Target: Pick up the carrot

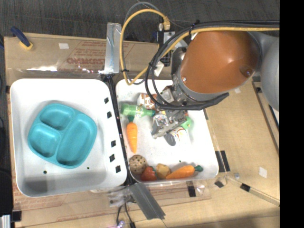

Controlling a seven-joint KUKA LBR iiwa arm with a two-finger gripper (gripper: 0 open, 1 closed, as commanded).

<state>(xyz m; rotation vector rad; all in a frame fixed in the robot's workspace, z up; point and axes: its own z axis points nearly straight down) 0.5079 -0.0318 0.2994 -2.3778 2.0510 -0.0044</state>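
The gripper (167,127) hangs low over the middle of the right bin (209,141), under the arm's broad orange band (216,61). Its metal parts blur together from above, so I cannot tell how it is set or whether it has hold of anything.

Two carrots lie in this bin. One carrot (132,134) lies just left of the gripper, close to the bin's left wall, its green top pointing far and its tip pointing near. The second carrot (183,171) lies along the near wall, green top to the right.

Just beyond the first carrot's top lies a green toy (135,110). Near the second carrot sit a small potato (163,169), a red piece (148,174) and a speckled brown ball (137,163).

The left bin (28,94) holds a teal divided plate (61,134).

Likely risks: the gripper seems centred between the two carrots, so a straight descent could close on nothing. The first carrot's closeness to the wall may block one side of a grasp, and the second is crowded by neighbours that could be caught instead.
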